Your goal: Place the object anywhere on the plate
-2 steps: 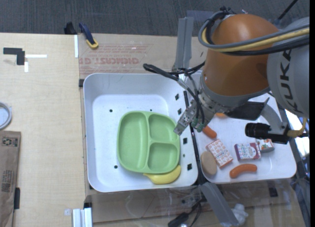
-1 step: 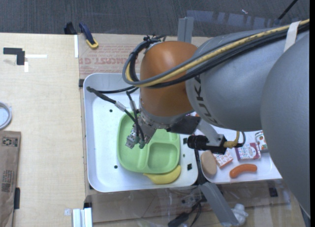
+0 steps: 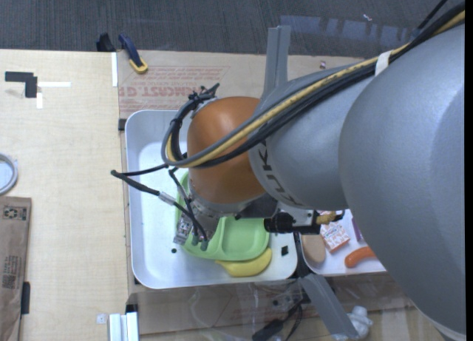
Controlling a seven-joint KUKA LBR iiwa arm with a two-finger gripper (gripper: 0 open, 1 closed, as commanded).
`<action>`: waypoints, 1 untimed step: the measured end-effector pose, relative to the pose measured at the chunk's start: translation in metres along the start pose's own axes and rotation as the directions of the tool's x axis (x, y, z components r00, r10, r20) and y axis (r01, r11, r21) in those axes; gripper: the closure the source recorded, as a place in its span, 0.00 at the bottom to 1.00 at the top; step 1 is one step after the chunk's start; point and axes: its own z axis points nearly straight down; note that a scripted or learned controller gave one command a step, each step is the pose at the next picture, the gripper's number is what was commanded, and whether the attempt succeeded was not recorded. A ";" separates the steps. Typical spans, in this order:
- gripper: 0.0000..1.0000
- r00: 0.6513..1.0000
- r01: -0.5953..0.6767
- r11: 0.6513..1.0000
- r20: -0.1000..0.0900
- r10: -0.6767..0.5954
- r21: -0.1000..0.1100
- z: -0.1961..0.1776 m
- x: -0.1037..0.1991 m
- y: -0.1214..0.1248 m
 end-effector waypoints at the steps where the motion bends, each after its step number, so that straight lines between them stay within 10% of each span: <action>1: 1.00 0.973 0.233 0.973 0.003 -0.233 -0.002 -0.015 0.000 0.001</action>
